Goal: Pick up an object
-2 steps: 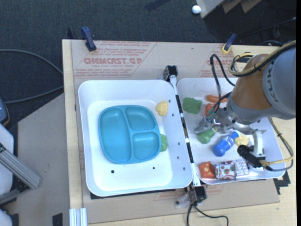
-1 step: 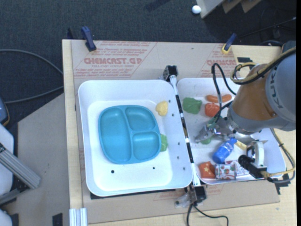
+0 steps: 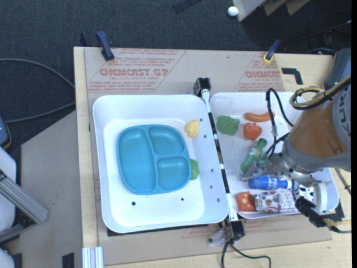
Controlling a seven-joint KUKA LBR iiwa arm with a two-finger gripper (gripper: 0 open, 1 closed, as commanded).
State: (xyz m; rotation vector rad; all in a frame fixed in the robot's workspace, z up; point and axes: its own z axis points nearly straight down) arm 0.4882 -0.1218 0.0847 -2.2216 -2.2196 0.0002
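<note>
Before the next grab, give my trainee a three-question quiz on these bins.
1. True or false: the blue tray lies in the left bin.
2. Which thing lies nearest the gripper? A) yellow toy B) green bottle C) orange carrot
3. Fill in: the yellow toy sits just past the tray's ____ corner, toward the bins' shared wall.

Key
1. True.
2. B. The green bottle lies right at the gripper in the right bin; the carrot is near that bin's far edge.
3. Far right, as the camera sees it.
</note>
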